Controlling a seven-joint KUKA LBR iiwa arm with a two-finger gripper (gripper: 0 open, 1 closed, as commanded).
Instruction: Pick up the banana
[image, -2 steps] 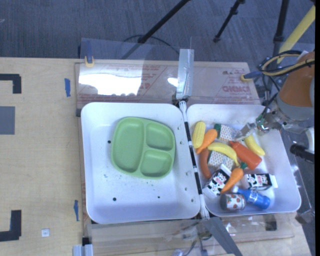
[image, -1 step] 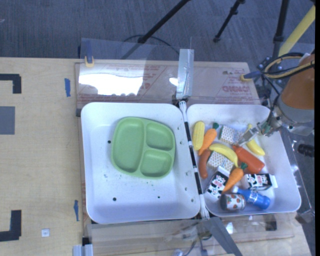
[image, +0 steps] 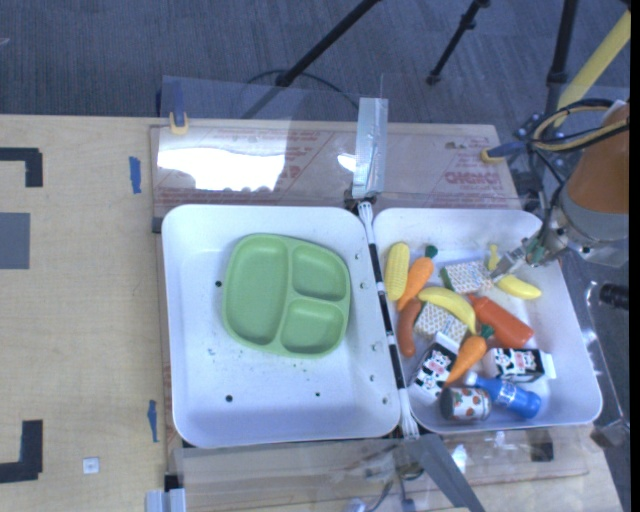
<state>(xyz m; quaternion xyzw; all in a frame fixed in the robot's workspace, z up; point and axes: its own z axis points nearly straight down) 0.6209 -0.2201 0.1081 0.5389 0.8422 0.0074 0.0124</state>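
Banana not yet picked up; the tool sits at the far edge of the right bin.

The banana lies in the right bin, on the pile among the carrots, a corn cob and small cartons, untouched by the arm. The tool hangs near the bin's upper right, close to a small yellow lemon-like piece and apart from the banana; whether it is open or closed I cannot tell at this size. Nothing is seen held. The left bin holds a green divided plate. By my judgement the reach, grasp and lift all remain.
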